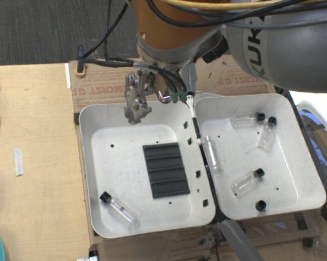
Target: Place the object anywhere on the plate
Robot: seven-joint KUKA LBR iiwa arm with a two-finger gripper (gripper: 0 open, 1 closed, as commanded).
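A black ribbed plate [166, 170] lies flat in the middle of the left bin [91, 138]. In that bin's front left corner lies a clear vial with a black cap [117, 207], well apart from the plate. My gripper [136, 113] hangs over the back of the left bin, near its far wall and behind the plate. I see no vial at its tip.
The right bin [300, 162] holds three clear capped vials [246, 120] [266, 136] [246, 181] and a loose black cap [260, 205]. Another clear vial [211, 154] rests along the divider between the bins. Cables hang from the arm above the bins' back edge.
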